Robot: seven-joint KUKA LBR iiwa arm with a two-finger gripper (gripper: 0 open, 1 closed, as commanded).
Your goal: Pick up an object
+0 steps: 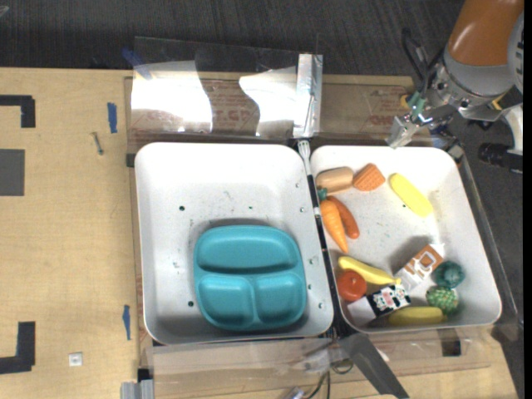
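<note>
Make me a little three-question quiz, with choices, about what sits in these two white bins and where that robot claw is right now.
1. Where is the teal tray?
A. left bin
B. right bin
C. on the cardboard

2. What colour is the item nearest the right bin's far right corner?
A. yellow
B. blue
C. purple

3. Where is the gripper?
A. down among the toy food
B. above the right bin's far edge
C. over the left bin

Answers:
1 A, the tray lies in the left bin, toward its near side.
2 A, the yellow piece lies there.
3 B, it hangs at the far rim, apart from the food.
</note>
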